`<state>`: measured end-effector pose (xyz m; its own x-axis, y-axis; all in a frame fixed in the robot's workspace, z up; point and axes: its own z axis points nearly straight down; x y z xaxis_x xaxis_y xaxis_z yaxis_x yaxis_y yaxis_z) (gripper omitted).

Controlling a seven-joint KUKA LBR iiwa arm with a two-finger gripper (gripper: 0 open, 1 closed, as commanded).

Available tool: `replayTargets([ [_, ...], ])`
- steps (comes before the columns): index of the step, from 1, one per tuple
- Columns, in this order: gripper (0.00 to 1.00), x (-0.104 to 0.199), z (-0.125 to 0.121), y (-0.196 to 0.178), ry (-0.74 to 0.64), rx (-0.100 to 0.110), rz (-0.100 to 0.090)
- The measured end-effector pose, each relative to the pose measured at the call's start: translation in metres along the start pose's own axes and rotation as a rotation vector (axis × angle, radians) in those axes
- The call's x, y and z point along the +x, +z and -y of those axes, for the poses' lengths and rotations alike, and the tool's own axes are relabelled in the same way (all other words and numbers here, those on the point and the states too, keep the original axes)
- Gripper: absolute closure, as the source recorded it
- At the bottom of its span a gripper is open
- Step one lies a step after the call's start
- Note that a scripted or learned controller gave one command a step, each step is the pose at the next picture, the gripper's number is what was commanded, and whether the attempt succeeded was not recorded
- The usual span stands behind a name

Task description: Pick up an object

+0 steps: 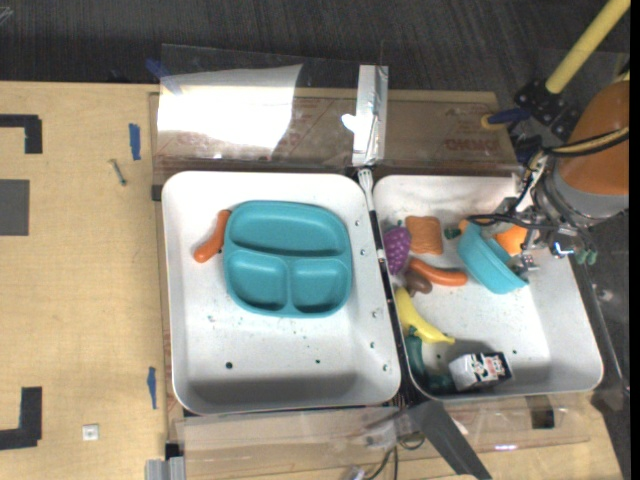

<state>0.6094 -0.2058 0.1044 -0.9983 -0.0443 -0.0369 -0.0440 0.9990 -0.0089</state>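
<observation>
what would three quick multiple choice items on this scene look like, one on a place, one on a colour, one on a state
1. Where does the teal divided tray lie?
A. in the left bin
B. in the right bin
C. on the wooden bench

2. What colour is the grape bunch by the divider between the bins?
A. green
B. purple
C. white

3. How does the banana stand relative to the gripper?
A. clamped in it
B. lying apart from it in the right bin
C. lifted above the bins

Answers: 1 A, the tray sits on the left bin's floor. 2 B, the bunch looks purple. 3 B, the banana rests on the right bin's floor, below and left of the gripper.
</observation>
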Motion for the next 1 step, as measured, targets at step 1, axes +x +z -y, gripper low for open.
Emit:
replayTargets([
  [1,1.0,-0.0023,-0.0004,-0.0095,-0.002,0.003,0.008],
])
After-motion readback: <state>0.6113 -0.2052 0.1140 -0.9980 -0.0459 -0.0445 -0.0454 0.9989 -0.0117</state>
